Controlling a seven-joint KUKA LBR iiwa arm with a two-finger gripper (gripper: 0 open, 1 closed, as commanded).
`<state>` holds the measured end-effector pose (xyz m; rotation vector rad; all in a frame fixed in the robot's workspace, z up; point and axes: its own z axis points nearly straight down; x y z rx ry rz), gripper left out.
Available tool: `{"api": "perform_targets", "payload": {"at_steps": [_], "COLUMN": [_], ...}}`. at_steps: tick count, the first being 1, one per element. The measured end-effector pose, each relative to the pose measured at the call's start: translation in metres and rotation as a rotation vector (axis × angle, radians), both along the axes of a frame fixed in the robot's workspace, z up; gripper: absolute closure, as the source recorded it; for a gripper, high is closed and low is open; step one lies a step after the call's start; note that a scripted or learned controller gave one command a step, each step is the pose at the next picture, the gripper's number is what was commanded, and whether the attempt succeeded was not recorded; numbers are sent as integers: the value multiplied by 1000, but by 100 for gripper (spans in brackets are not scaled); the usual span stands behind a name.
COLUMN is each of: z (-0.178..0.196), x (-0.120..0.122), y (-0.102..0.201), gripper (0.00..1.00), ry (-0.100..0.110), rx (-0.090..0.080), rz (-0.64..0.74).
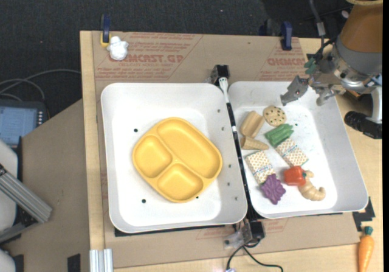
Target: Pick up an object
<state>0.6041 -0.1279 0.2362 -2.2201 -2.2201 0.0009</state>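
The grey two-finger gripper (309, 90) hangs at the upper right of the frame, over the top edge of the right shallow white bin (338, 143); its two fingers are spread apart with nothing between them, one fingertip toward the left at the bin's upper part and one toward the right. Below and left of it, in the right bin, lies a cluster of small toy foods: a round tan chocolate-chip cookie (274, 115), a green plastic pepper (278, 134) whose long axis runs from lower left to upper right, a beige wedge of bread (251, 124) tilted the same way, two checkered crackers (260, 164), a red tomato-like piece (295, 176), a purple grape bunch (273, 188) and a tan curled croissant-like piece (313, 191). The left white bin (121, 118) holds a yellow three-compartment plastic plate (176, 158), its long axis slanting from upper left to lower right.
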Motion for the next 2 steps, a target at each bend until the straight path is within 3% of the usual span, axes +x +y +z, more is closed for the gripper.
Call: {"api": "perform_targets", "payload": {"at_steps": [1,2], "z": [-111,-155], "x": [-4,-40], "y": [-46,-30], "gripper": [0,0], "ry": [11,7], "rx": [1,2], "rz": [-5,-1]}}
